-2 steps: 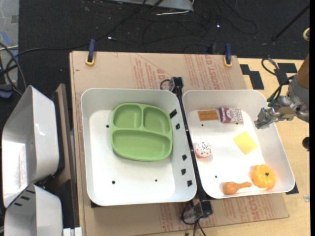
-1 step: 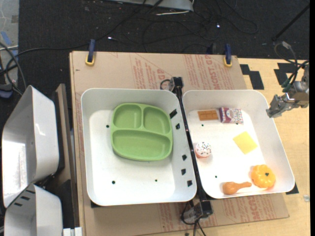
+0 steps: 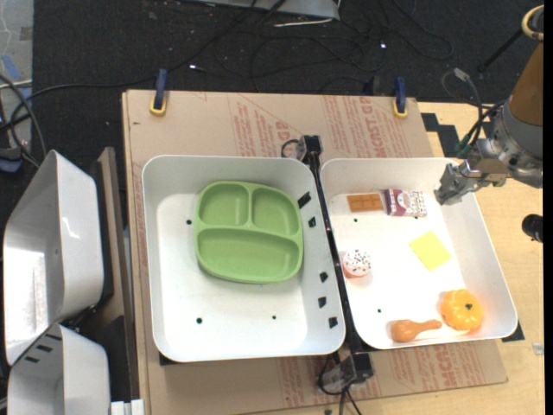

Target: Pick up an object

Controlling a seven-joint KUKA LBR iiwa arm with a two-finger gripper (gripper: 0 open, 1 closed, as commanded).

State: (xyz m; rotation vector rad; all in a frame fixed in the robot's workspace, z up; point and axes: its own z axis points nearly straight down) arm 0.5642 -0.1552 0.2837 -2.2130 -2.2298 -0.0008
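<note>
On the cardboard-topped bench [image 3: 259,119], two white bins [image 3: 173,258] sit above a dark floor [image 3: 86,24].

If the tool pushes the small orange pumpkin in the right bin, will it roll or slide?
The pumpkin looks rounded, so it would probably roll rather than slide. It sits near the right bin's corner, so the walls likely stop it soon.

Gripper [image 3: 451,186] hovers at the right bin's [image 3: 497,271] far right rim, near the packet [image 3: 404,202]. Inside: wafer [image 3: 364,203], yellow square [image 3: 430,251], sprinkled donut [image 3: 356,263], orange pumpkin [image 3: 460,309], orange gourd [image 3: 411,328]. Left bin [image 3: 164,258] carries a green divided plate [image 3: 249,232].
</note>
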